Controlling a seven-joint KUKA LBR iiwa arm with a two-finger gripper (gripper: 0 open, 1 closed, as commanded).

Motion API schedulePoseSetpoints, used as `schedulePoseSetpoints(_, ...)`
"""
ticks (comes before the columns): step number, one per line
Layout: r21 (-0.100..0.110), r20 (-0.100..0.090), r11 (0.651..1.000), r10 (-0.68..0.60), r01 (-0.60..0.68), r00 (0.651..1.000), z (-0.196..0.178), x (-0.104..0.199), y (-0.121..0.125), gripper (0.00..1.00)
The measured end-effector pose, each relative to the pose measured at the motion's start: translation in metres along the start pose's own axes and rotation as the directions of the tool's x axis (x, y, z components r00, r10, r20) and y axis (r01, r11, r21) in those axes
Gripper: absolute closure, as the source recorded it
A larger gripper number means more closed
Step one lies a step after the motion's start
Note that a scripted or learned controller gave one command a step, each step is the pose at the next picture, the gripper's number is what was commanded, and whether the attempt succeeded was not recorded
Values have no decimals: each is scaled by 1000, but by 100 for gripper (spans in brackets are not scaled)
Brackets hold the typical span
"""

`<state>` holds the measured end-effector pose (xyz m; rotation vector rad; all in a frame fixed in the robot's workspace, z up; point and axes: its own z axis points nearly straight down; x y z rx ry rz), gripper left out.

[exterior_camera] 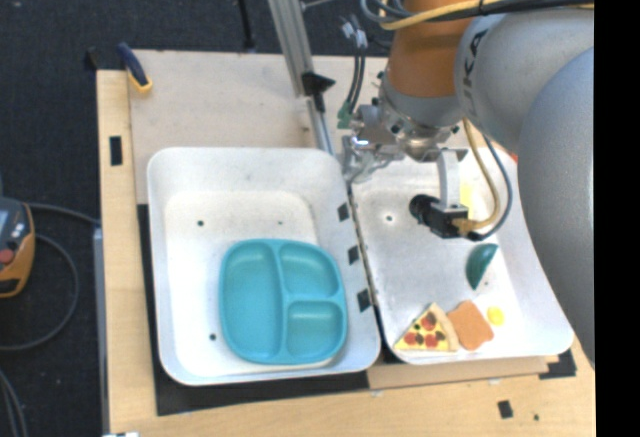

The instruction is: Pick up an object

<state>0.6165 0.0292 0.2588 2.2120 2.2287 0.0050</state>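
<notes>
Objects to pick, four, all loose on the floor of the right bin (395, 265), all well apart from the end effector (363, 161) and toward the view's lower right of it. One pizza slice (428, 330): yellow wedge, red dots, brown crust, flat at the bin's near edge. One orange lump (470, 324), touching the pizza slice on its right. One small yellow piece (495, 316), just right of the orange lump. One dark teal leaf-shaped piece (481, 264), nearest to the end effector of the four, still apart from it.

End effector sits low at the far end of the wall between the two bins; nothing seen held, and whether it is wide or narrow cannot be told. Grey arm (520, 55) with orange band rises behind it.

Left bin (200, 185), down-left of the end effector: one teal plate (283, 300), three compartments. Both bins on a wooden table (200, 95). One aluminium post (285, 15) slants up just left of the end effector.
</notes>
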Motion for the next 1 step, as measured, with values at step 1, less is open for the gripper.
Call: schedulePoseSetpoints(1, 2, 1, 1000, 1, -1, 1000, 21, 41, 30, 100)
